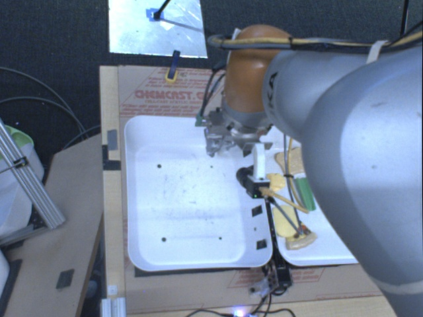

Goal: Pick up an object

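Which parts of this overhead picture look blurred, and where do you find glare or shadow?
In the camera view, the big grey arm nearest the lens is soft and out of focus; the metal sheet at the top gives off pale glare; the left bin is evenly lit, with a faint shadow under the gripper; the right bin's objects are slightly soft.

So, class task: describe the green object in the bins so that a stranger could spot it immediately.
Start at the two white bins; take the right bin, mostly hidden under the grey arm. Just past the divider, beside the yellowish pieces, lies a slim green stick-like object. It is the one green thing among pale yellow and tan neighbours.
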`<state>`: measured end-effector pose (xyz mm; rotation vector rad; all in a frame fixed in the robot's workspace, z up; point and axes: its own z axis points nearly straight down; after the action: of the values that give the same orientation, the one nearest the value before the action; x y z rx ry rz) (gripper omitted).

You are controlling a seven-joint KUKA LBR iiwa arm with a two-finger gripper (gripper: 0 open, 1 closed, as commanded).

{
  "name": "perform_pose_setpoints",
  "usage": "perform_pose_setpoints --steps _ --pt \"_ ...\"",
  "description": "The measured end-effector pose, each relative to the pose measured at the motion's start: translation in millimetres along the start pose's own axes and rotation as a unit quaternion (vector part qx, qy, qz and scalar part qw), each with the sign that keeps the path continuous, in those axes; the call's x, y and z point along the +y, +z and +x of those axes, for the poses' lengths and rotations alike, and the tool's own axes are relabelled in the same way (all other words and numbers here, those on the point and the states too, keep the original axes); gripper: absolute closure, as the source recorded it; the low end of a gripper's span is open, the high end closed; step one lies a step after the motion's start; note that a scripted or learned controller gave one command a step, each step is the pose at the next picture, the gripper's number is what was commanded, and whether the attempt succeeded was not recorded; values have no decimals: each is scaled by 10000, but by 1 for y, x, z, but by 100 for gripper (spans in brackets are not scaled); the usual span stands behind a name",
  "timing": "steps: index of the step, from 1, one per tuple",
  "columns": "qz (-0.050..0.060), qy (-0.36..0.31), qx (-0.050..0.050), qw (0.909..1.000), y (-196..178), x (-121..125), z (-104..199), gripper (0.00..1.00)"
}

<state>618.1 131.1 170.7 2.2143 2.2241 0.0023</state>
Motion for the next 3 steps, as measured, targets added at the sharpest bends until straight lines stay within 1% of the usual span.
perform_pose_setpoints --steps 1,2,3 --pt "0 -4 11 10000 53 52 21 100" --pt "62 19 4 10000 88 -57 16 100" --pt "-43 13 5 10000 85 55 -5 100"
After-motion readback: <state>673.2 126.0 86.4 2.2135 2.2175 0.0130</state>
